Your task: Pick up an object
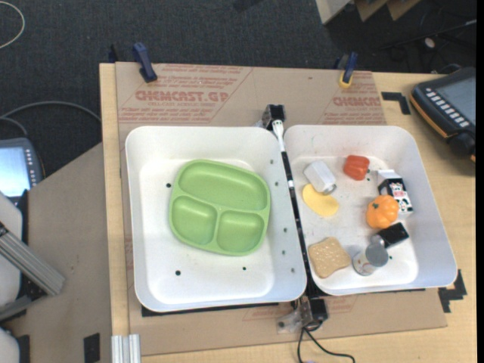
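The right bin (pixel 423 165) holds several small objects. A grey-white cylinder (pixel 320 176) lies near its upper left, with a yellow flat piece (pixel 321 202) just below it. A red block (pixel 357 166) sits at the top middle. A black-and-white box (pixel 395 189) lies right of it, above an orange round fruit (pixel 382 212). A black block (pixel 393 236) and a grey cup-like piece (pixel 370 258) lie at the lower right. A tan slice of toast (pixel 328 256) rests near the front left corner.
The left bin (pixel 144 203) holds a green three-compartment plate (pixel 220 207). A black strip (pixel 288 184) runs between the bins. Blue and yellow clamps (pixel 144 61) hold the cardboard base at the back. A black tablet (pixel 451 106) lies at the right.
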Robot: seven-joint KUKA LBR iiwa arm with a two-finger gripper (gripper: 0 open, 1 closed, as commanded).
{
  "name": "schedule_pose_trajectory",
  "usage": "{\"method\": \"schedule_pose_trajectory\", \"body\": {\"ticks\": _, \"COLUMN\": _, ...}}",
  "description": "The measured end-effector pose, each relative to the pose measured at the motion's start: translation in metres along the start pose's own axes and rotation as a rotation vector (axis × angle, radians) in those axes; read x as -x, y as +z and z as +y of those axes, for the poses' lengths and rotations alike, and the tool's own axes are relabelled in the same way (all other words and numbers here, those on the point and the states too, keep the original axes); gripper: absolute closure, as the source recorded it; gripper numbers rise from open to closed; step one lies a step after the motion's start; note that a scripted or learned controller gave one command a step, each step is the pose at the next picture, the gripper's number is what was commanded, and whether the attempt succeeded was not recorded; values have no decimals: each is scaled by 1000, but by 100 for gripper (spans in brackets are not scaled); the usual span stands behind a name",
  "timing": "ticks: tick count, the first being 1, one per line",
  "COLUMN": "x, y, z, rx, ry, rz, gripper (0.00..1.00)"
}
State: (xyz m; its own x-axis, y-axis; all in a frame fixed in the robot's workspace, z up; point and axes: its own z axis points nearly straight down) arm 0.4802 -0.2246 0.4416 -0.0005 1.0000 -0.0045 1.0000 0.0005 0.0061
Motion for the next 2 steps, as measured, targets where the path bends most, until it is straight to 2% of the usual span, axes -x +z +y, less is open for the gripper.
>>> {"method": "schedule_pose_trajectory", "body": {"ticks": 1, "x": -75, "y": -100, "z": 12, "rx": 8, "ry": -7, "rz": 2, "gripper": 100}}
{"method": "schedule_pose_trajectory", "body": {"ticks": 2, "x": 3, "y": 15, "z": 5, "rx": -17, "ry": 9, "rz": 6, "gripper": 100}}
